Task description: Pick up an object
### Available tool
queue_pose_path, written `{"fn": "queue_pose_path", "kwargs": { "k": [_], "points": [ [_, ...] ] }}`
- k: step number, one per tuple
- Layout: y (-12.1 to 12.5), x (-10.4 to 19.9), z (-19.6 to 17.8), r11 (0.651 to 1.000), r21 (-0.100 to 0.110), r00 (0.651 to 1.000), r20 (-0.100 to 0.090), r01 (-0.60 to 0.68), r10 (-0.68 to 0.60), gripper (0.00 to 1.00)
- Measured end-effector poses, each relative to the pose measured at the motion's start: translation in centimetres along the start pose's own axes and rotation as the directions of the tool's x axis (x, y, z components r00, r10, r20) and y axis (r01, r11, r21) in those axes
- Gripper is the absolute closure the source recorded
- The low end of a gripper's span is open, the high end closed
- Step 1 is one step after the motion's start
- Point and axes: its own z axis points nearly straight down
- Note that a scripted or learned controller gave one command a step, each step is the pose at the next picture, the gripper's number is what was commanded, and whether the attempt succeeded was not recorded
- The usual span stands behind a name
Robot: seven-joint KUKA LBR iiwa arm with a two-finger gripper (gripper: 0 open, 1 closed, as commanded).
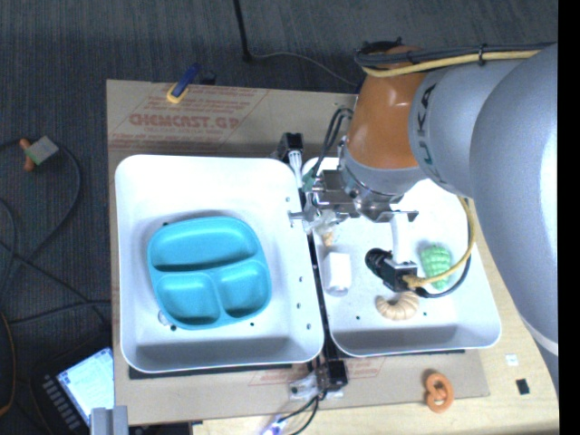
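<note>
Overhead, pincer (pixel 328 234) sits low over right bin (pixel 453 333) (finger state unreadable), just above a white block (pixel 338 271); blue tray (pixel 210 271) left.

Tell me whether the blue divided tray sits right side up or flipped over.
Right side up. The blue tray lies flat in the left bin, its three hollow compartments facing upward.
</note>
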Motion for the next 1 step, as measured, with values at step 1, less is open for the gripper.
{"fn": "queue_pose_path", "kwargs": {
  "k": [1],
  "points": [
    [-5.98,7.04,0.05,1.0,0.003,1.0,-0.001,0.001,-0.001,1.0]
  ]
}}
